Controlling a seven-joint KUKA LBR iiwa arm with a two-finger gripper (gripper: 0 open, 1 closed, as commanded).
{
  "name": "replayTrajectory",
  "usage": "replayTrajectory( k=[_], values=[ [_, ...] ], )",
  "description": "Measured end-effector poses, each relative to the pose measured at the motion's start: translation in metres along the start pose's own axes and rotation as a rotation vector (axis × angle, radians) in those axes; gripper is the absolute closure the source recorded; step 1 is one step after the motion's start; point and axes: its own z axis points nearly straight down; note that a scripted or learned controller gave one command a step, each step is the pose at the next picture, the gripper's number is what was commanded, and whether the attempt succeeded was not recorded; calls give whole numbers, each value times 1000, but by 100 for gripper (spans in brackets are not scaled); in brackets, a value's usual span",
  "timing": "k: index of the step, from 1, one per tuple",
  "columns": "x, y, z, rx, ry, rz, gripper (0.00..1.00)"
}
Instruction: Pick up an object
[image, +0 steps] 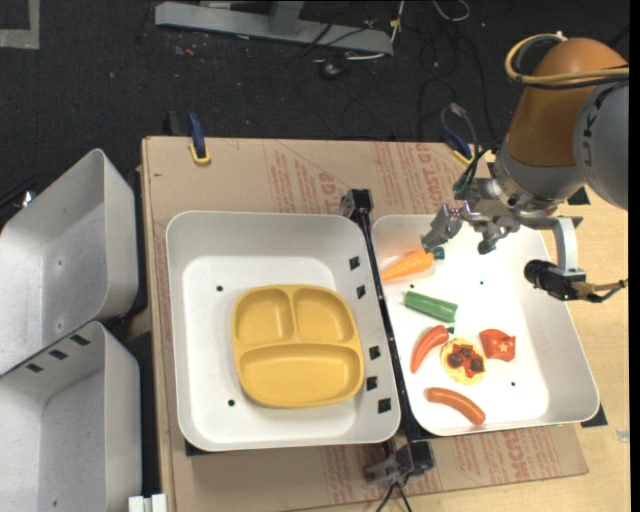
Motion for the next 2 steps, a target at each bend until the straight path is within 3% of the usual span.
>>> replayTrajectory(
  k=[1,2],
  values=[
    [0,3,-8,-14,-2,-2,0],
    [-3,10,39,-9,-2,0,0]
  ],
)
